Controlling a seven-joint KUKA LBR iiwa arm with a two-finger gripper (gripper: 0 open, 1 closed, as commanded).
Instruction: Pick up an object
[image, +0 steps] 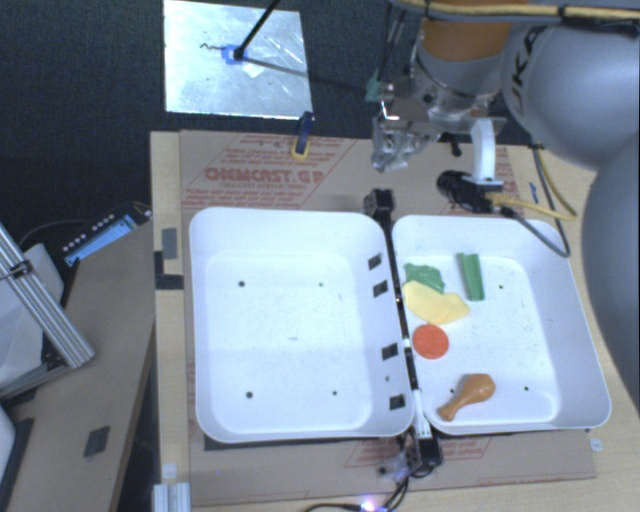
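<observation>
Right now my gripper hangs above the bench, beyond the far edge of the bins; I cannot tell its state. Below, the right bin holds a green stick, a green leaf, a yellow piece, an orange disc and a drumstick.
</observation>
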